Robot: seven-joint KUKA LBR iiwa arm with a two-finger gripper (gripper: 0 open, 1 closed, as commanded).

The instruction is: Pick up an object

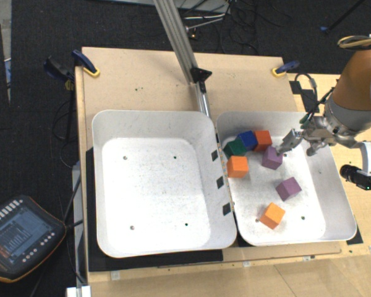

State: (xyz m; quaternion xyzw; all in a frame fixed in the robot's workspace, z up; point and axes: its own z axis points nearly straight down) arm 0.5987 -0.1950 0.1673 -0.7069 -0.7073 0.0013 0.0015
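- The grey KUKA arm (357, 94) with its orange band reaches in from the right, and its two-finger gripper (289, 143) hangs over the upper part of the right shallow white plastic bin (334, 221).
- Whether the fingers are spread or pressed together cannot be told; the tip lies just beside the upper purple cube (272, 158), and nothing is seen pinched between them.
- Objects to pick all lie in the right bin: a blue cube (248, 140), a red-orange cube (263, 139) and a dark green cube (236, 147) crowd together near the bin's upper left, close to the dividing rims.
- An orange cube (237, 166) sits just below the green one, hard by the bin's left wall.
- A second purple cube (288, 188) lies near the bin's middle, apart from the rest, with bare floor on all sides.
- A second orange cube (272, 215) rests lower down, toward the near rim.
- The right and lower-right floor of that bin is open.
- The left shallow white plastic bin (105, 184) offers a wide flat floor bounded by raised, rounded rims.
- The two bins touch along their inner rims, where small black clips (221, 181) sit.
- A slanted silver metal pole (176, 33) comes down to the bins' upper junction.
- A grey hand-held control pendant (15, 237) lies at lower left, off the bench; its screen text is too small to read.
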